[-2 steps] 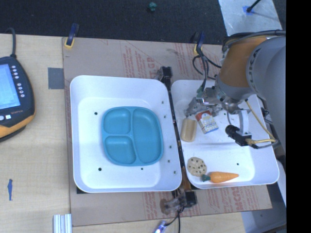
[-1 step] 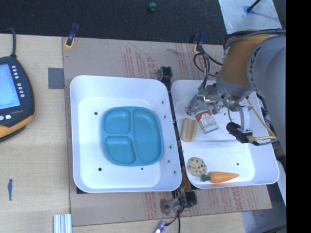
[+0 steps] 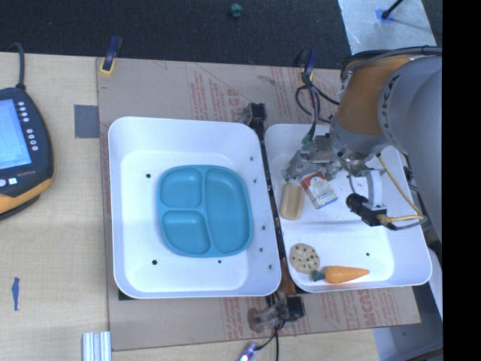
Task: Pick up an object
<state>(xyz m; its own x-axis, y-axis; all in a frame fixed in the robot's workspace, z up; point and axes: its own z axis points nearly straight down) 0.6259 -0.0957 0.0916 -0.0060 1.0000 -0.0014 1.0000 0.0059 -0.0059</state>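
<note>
My gripper [image 3: 314, 164] reaches down into the right bin [image 3: 398, 265], over its upper left part. Right under it lies a small white packet with red and blue print [image 3: 321, 192]. A tan cylinder [image 3: 291, 201] lies just left of that packet. Nearer the bin's front edge sit a round speckled cookie [image 3: 304, 256] and an orange carrot [image 3: 343, 274]. From this angle the fingertips cannot be made out. Nothing is seen held.
The left bin [image 3: 128, 201] holds a blue sectioned plate [image 3: 204, 209]. A teach pendant [image 3: 19, 145] lies on the bench at the far left. Clamps sit between the bins at top and bottom. The arm's bulk covers the right bin's upper right.
</note>
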